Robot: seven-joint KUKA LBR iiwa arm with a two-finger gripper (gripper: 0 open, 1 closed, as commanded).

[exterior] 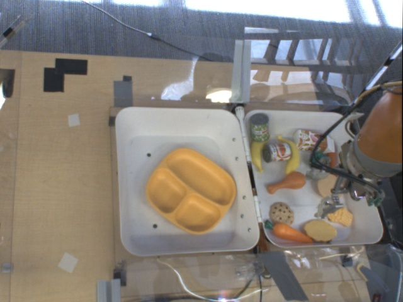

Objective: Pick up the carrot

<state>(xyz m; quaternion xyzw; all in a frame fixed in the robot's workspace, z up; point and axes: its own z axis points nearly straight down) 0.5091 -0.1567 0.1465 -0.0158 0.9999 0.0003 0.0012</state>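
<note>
The carrot is orange with a small green tip and lies flat along the front wall of the right bin, between a cookie and a tan potato-like piece. My gripper hangs low over the right half of that bin, up and to the right of the carrot and apart from it. It sits just above a yellow cheese wedge. The arm's orange band rises behind it at the right edge. Nothing is visibly held.
The right bin also holds a green can, a banana, a red-labelled can, a drumstick and a white-and-red box. A yellow divided plate lies in the left bin.
</note>
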